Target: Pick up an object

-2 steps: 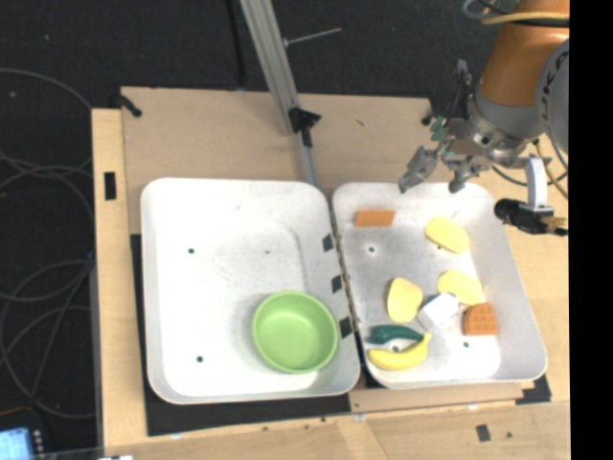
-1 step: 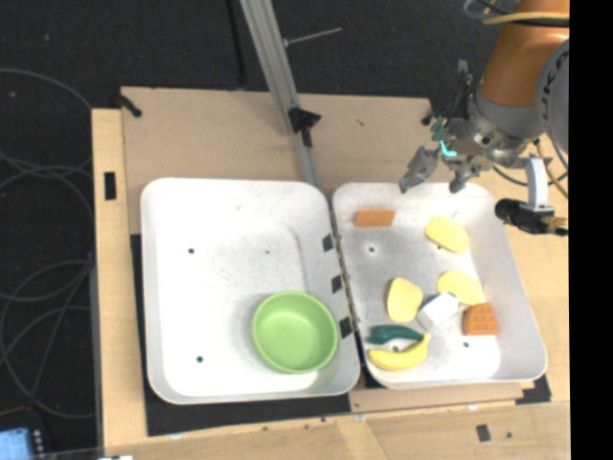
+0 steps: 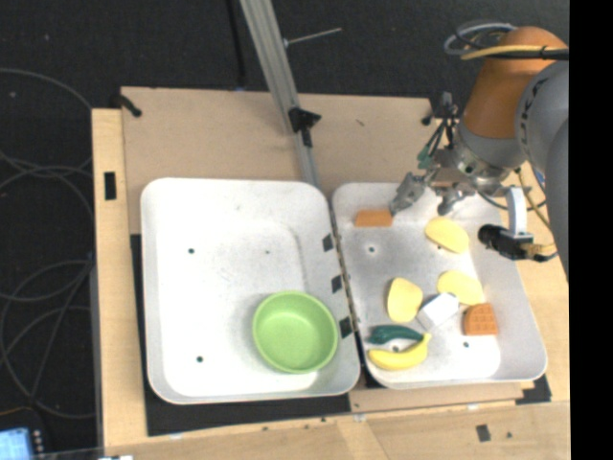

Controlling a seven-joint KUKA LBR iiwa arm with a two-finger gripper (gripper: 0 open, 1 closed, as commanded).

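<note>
My gripper hangs over the far edge of the right bin, fingers spread open with nothing between them. An orange block lies just left of and below the left finger. A yellow piece sits just in front of the right finger. Further forward in the same bin lie two more yellow pieces, a white block, an orange waffle-like piece, a teal object and a yellow banana.
The left bin holds a green bowl near its front right corner. A slanted metal pole rises behind the bins, ending near the divider. A black part on the arm overhangs the right bin's right side.
</note>
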